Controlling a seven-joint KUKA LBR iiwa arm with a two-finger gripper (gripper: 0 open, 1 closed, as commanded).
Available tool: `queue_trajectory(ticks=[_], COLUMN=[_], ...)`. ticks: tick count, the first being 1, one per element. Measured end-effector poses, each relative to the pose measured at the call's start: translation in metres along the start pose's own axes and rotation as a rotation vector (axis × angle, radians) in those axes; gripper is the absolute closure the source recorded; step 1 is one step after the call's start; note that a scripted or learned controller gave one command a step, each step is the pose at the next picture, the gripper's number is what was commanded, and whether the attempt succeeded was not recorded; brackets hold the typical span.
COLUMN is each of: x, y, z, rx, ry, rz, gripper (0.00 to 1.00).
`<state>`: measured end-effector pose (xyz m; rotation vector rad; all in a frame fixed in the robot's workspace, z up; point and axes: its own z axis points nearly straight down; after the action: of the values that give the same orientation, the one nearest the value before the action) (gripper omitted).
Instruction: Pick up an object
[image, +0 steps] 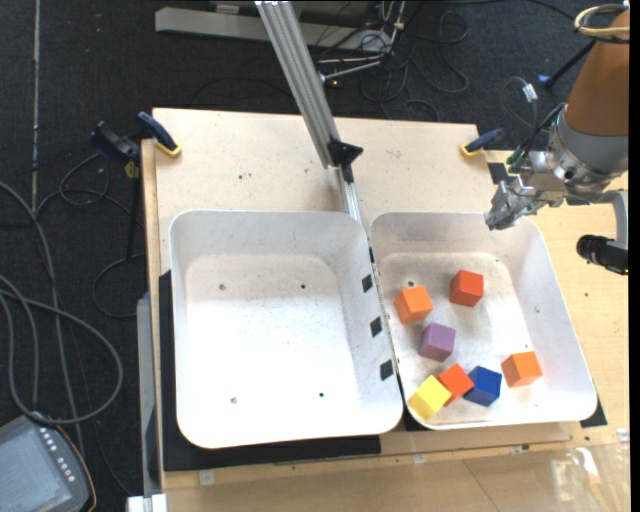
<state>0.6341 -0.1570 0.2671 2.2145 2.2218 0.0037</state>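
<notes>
White plastic bins sit side by side on my counter (260, 150); the right-hand white bin (560, 330) carries all the stock. I count seven small blocks: red cube (466, 287), orange cube (414, 302), purple cube (437, 341), yellow cube (429, 397), a second small orange cube (456, 379) touching it, blue cube (484, 385), and another orange cube (521, 368) near the right wall. Clustering them in one bin looks meant to keep every pick inside reach. The hand (503, 214) hovers over that bin's far rim, well apart from the blocks, holding nothing I can see. How far it's spread I can't tell; too small and blurred.
</notes>
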Motion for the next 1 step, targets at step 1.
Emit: queue_trajectory(ticks=[1], x=[0.0508], y=[-0.0122], z=[-0.0058], rx=[0.004], ry=[0.003], rz=[-0.004], gripper=[1.0])
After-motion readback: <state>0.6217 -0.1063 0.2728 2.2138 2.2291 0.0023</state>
